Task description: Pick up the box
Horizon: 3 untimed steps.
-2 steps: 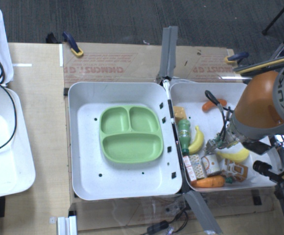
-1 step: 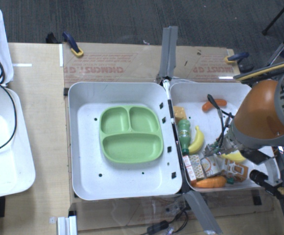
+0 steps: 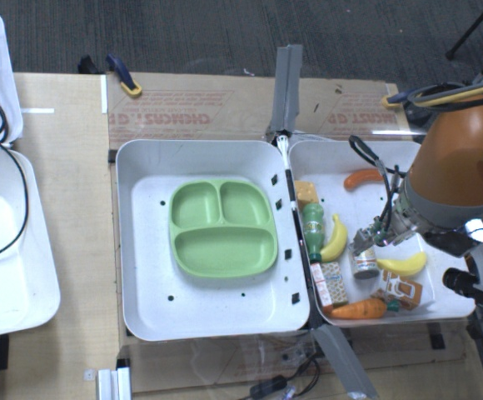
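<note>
Pale wood makes up the worktop (image 3: 67, 115) we look down on, with a strip of printed cardboard (image 3: 225, 107) lying along its far side. On it sit the two white bins side by side: the left bin (image 3: 141, 223) holds a green divided plate (image 3: 222, 227) lying flat near its middle, and the right bin (image 3: 441, 302) carries a scatter of small goods. From the right we see the arm (image 3: 450, 161) reach in over the right bin, its orange band broad in the view, and its end effector (image 3: 373, 238) hangs low among the goods, just above a small metal can (image 3: 364, 263). We cannot tell how its tips stand, for they are small and lost against the clutter.

Going down in size among the goods: a green bottle (image 3: 313, 227) lies along the left wall of the right bin, with a tan block (image 3: 307, 193) just beyond its far end. A banana (image 3: 336, 238) curves beside the bottle, and a second banana (image 3: 402, 263) lies right of the can. An orange sausage-shaped piece (image 3: 361, 178) lies towards the far wall. A carrot (image 3: 359, 309) rests against the near wall. The box (image 3: 331, 285), a narrow red and white carton, lies flat near the left front corner, between bottle and carrot. A small orange carton (image 3: 401, 290) sits just beside the carrot's right end.
</note>
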Tool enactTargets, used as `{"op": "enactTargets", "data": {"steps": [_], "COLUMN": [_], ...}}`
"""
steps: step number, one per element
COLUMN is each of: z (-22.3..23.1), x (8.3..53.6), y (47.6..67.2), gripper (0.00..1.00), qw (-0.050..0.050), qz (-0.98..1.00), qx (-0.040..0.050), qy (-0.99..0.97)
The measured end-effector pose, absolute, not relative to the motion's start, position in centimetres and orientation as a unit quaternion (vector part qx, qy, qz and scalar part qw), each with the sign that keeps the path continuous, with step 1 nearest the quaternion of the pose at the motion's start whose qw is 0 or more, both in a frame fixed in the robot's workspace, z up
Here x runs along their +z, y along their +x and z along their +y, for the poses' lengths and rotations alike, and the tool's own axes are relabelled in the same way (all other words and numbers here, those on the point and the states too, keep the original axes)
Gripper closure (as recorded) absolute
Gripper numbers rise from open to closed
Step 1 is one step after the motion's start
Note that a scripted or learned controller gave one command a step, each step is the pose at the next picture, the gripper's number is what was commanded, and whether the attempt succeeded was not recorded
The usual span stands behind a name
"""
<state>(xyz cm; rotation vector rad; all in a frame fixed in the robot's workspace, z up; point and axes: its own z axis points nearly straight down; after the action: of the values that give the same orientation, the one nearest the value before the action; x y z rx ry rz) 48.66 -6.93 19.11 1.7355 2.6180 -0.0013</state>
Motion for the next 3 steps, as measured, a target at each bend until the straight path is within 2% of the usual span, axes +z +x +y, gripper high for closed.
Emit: {"op": "enactTargets", "data": {"steps": [1, 2, 3], "z": [-11.6, -12.0, -15.4], "x": [15.5, 14.9, 9.1], "y": [57.4, 59.5, 53.4], "gripper": [0.0, 0.0, 0.0], "qw": [0.0, 0.001, 0.0], "qz": [0.836, 0.813, 0.846], "qx": [-0.0008, -0.0007, -0.0005], "qy": [0.549, 0.583, 0.533]}}
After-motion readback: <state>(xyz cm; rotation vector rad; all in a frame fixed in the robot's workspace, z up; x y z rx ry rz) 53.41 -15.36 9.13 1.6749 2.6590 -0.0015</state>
